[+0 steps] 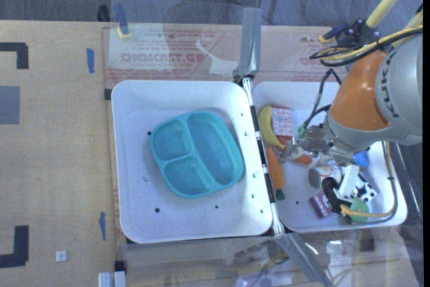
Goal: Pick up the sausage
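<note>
1. The grey arm with the orange band [359,101] reaches in from the right, over the right white bin [398,208]
2. Its tool [310,144] hangs low in that bin; how far it is open cannot be told
3. The small reddish sausage [304,159] lies in the right bin, just under the tool
4. A yellow banana [267,128] and a long orange carrot [275,171] lie near the bin's left wall
5. A blue plastic plate with three parts [196,152] sits in the left white bin [134,111] on the wooden table [54,158]
</note>
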Controlling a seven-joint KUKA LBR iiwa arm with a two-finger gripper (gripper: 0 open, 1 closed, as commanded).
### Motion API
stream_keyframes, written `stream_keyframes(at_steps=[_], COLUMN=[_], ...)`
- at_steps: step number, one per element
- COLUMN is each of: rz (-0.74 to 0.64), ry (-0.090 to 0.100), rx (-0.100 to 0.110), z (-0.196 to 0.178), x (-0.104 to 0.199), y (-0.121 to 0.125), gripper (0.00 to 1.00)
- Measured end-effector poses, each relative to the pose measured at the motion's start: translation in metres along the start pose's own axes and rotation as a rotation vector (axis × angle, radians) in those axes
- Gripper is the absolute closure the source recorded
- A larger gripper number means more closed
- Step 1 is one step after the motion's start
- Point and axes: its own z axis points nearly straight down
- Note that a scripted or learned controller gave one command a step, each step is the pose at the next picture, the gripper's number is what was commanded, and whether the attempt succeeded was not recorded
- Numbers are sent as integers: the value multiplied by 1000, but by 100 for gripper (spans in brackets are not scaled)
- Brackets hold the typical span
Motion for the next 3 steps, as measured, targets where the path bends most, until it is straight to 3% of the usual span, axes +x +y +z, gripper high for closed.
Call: stream_keyframes(at_steps=[1,2,3], rz=[8,56,171], ry=[-5,-3,-3], rx=[-3,0,10], z=[-10,0,-95], x=[-4,1,96], y=[1,65,70], gripper=[100,100,100])
